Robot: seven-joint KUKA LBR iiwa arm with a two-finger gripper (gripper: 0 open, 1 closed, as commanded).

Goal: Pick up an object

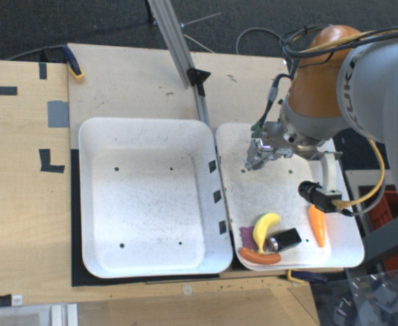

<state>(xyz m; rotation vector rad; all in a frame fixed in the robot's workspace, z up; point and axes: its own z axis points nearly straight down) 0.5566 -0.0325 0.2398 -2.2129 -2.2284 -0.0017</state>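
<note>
Camera view: your gripper (255,160) hangs over the right bin (234,182), far from the banana (265,227) and carrot (317,227); whether its fingers are parted you cannot tell.

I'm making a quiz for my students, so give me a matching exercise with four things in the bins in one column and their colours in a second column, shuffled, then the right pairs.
Column one:
1. banana
2. carrot
3. sausage
4. left bin

Column two:
A. white
B. red-orange, lying along the near rim of the right bin
C. yellow
D. orange, near the far right edge of the right bin

Right pairs: 1-C, 2-D, 3-B, 4-A.
</note>
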